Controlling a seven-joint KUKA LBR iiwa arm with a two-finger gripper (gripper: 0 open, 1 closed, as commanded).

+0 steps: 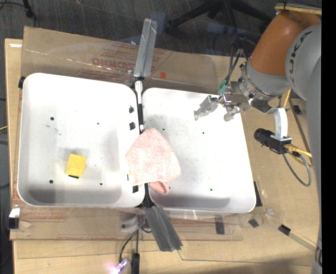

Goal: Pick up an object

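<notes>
Hovering over the right bin (pixel 236 201), gripper (pixel 215 113) — fingers spread, holding nothing — pink cloth (pixel 152 160) straddling the divider

You can see red printed lettering (pixel 121 61) on the flat brown cardboard sheet (pixel 71 47) behind the two white bins — it sits under glare and too faint to read; no other text, label or number is legible

One fixed camera overhead, looking down aslant on both bins (pixel 76 81)
</notes>
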